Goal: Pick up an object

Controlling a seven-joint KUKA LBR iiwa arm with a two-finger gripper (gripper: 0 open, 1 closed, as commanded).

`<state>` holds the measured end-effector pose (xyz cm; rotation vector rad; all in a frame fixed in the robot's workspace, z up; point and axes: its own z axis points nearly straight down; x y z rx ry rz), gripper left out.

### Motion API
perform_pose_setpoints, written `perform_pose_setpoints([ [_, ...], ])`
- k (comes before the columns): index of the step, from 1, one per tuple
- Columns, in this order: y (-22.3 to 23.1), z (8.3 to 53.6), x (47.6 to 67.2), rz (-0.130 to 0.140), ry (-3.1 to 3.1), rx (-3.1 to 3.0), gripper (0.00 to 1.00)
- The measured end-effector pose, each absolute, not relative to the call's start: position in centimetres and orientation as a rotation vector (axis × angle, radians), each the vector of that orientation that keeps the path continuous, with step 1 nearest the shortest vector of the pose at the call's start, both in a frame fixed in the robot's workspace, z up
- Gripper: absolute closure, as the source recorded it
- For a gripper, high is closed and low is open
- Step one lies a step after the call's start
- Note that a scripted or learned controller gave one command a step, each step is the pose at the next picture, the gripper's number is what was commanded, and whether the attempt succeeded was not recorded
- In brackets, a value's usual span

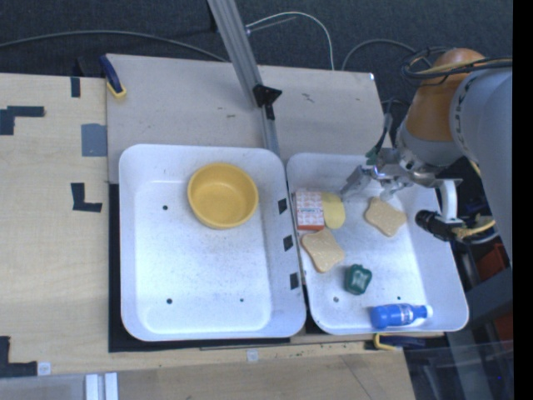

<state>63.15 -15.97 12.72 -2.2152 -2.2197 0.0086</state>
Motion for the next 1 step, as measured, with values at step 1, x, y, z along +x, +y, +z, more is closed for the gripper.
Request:
perform_pose_setpoints([
  [1,-15.94,10.37,63.36,-0.003,-2.227,-2.222,0.0],
])
